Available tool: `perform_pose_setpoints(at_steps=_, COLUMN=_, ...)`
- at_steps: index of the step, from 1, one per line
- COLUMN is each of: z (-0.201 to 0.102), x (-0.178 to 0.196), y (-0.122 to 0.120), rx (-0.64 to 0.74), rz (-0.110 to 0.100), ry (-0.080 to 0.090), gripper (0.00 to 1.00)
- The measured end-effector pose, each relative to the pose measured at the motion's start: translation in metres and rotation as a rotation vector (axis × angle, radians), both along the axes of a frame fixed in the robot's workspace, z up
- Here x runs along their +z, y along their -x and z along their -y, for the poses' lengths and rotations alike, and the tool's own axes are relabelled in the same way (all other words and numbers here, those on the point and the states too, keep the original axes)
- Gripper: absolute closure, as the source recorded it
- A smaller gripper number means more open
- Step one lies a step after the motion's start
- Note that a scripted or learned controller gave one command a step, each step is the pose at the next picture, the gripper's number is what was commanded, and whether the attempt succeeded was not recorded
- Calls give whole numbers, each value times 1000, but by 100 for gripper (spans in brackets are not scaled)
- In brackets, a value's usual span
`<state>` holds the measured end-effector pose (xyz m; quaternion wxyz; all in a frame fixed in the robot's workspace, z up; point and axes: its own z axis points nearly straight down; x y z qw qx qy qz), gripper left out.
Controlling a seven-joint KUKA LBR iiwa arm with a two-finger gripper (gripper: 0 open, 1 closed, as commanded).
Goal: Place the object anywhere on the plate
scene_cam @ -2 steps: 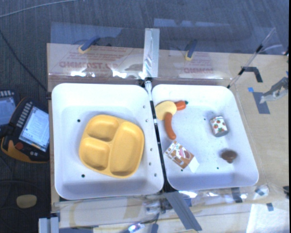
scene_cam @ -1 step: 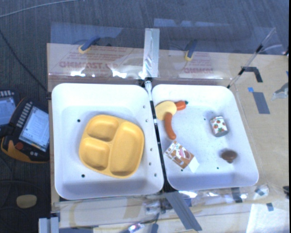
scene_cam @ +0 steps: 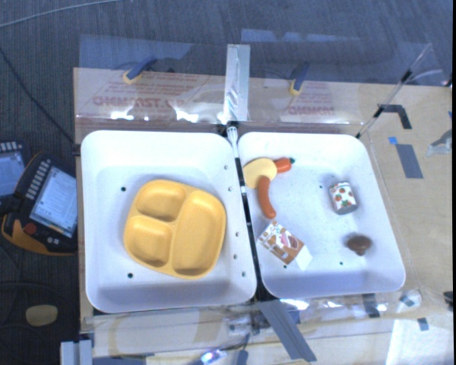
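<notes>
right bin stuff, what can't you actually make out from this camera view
- Small brown object, camera view: too small and blurred to identify.
- Printed packet and small printed box, camera view: patterns too blurred to read.
- Banana, sausage and carrot, camera view: clustered by the right bin wall; whether they touch or overlap cannot be told.
</notes>
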<state>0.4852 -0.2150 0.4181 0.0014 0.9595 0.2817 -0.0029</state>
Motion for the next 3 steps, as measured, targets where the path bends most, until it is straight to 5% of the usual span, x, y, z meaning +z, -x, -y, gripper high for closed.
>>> perform_pose_setpoints(at_steps=1, z=9, x=15, y=0, rx=-366, rz=2, ry=1, gripper=0)
perform_pose_setpoints(at_steps=3, z=9, x=15, y=0, rx=-367, rz=2, ry=2, gripper=0)
